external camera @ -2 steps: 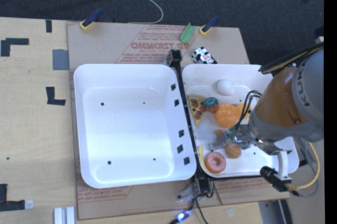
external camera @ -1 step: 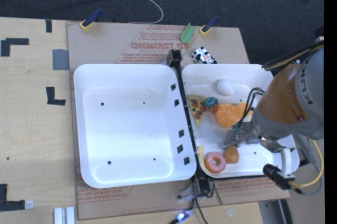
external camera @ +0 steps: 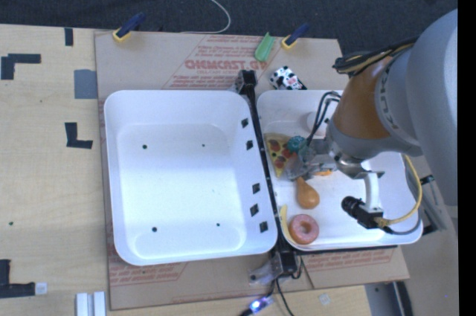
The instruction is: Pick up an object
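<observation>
Several small toys crowd the right bin: pizza slice, teal piece, orange pear-shaped toy, pink donut. Gripper is low among them; its state can't be told. Pear looks light, rigid, slick; grasp across its belly.

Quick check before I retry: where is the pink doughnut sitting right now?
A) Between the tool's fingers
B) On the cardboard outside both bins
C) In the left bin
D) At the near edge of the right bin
D: the pink doughnut lies on the floor of the right bin by its near rim, just below the orange pear-shaped piece.
</observation>
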Tool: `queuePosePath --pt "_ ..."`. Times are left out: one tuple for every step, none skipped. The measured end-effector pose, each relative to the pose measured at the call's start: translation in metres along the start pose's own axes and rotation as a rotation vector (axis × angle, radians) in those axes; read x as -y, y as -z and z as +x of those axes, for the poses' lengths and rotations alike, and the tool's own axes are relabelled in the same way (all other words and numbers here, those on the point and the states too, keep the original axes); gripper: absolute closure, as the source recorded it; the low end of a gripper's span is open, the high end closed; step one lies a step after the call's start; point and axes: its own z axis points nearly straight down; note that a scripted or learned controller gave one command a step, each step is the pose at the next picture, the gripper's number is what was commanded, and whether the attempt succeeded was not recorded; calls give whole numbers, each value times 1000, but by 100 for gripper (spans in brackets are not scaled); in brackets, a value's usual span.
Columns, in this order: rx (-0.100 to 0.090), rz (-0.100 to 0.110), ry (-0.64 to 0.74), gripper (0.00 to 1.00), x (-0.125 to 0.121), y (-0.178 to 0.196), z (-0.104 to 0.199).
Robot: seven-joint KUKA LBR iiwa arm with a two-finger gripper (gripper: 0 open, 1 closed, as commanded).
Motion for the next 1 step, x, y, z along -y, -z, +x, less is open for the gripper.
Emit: queuePosePath --pt "0 -1 -6 100 71 102 21"
